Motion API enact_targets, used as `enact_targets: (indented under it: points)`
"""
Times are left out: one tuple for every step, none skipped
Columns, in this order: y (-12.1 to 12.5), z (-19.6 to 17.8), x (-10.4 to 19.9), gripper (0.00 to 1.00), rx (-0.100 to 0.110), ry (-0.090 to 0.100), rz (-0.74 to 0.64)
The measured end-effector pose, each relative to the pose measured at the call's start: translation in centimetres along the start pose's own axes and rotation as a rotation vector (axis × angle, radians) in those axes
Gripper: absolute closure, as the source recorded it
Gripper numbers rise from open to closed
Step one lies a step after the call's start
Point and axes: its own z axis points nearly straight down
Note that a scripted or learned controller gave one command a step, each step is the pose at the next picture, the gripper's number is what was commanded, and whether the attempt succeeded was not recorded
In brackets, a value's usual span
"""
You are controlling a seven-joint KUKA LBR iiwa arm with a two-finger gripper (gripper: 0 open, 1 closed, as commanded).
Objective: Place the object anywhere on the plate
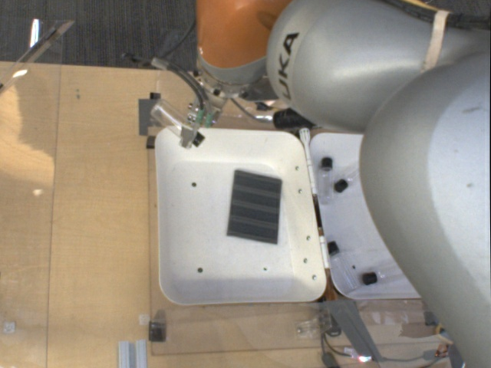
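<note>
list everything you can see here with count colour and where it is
bin: 2, white, side by side on the bench; the left one in full view, the right one partly under the arm
ridged plate: 1, dark grey, lying flat near the middle of the left bin
bench: 1, light wood, under both bins
floor: dark carpet, along the top edge
arm: 1, grey with an orange band, reaching in from the right
gripper: 1, over the top left corner of the left bin

Matt ribbed dark plate (pixel 255 205), glossy white bin (pixel 184 236)
</note>
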Motion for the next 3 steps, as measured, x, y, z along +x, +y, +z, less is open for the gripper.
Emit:
enact_targets:
  points:
    - [-0.1, 0.2, 0.2, 1.0, 0.003, 0.0, 0.529]
    - [-0.7, 2.5, -1.1, 1.0, 0.007, 0.0, 1.082]
    - [0.1, -0.5, -0.7, 1.0, 0.003, 0.0, 0.707]
